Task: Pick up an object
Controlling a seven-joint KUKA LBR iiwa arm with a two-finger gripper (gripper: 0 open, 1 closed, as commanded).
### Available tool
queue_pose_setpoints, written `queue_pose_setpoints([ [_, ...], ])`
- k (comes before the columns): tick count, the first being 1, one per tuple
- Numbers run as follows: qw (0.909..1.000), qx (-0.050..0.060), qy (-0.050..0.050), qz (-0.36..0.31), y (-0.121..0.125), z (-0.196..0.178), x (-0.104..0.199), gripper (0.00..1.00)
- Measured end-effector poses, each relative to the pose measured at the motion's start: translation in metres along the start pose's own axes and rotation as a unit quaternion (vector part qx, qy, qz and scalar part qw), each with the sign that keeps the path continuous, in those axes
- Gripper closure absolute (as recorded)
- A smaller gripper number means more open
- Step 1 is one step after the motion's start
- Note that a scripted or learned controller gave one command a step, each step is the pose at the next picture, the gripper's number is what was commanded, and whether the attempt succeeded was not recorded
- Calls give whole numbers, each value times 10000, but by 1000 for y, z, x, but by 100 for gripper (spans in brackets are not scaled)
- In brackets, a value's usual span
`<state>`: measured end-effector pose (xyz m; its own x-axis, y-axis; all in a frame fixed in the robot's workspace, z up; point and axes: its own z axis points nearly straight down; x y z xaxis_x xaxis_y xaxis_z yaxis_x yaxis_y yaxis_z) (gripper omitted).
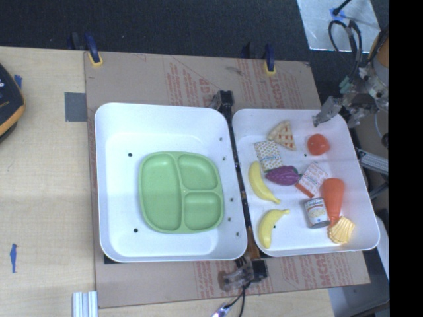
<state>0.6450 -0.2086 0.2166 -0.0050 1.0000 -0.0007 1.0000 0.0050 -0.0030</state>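
Hard to make out: the hand (338,108) sits at the picture's right edge, over the far right corner of the right bin (367,197); its shape blurs into cables and metal parts, and the arm behind it is cut off by the edge.
Hand state: cannot tell whether it is apart or together; nothing shows clamped in it.
Hand contact: it appears to hang just beyond the bin's far rim, apart from the toys.
Nearest toy: a red tomato (318,144), near the far right corner of the right bin.
Far side of right bin: a waffle wedge (283,135), with a small patterned packet (268,152) just beside it.
Middle of right bin: a purple piece (283,175) touching a yellow banana (260,182); a striped packet (311,177) beside an orange carrot (334,197).
Near side of right bin: a second banana (268,226), a small can (317,212), and a yellow ridged chip (342,230) at the near right corner.
Left bin (119,131): holds a green divided plate (181,191) near its centre.
Tabletop (39,197): brown cardboard lies under both bins.
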Motion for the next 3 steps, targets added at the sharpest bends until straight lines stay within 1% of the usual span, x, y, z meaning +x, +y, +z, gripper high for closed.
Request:
queue_pose_setpoints([
  [1,10000,-9,0,1,8,114,-3,0],
  [2,10000,-3,-5,-23,8,104,-3,100],
  [3,10000,7,6,-5,12,99,71,100],
])
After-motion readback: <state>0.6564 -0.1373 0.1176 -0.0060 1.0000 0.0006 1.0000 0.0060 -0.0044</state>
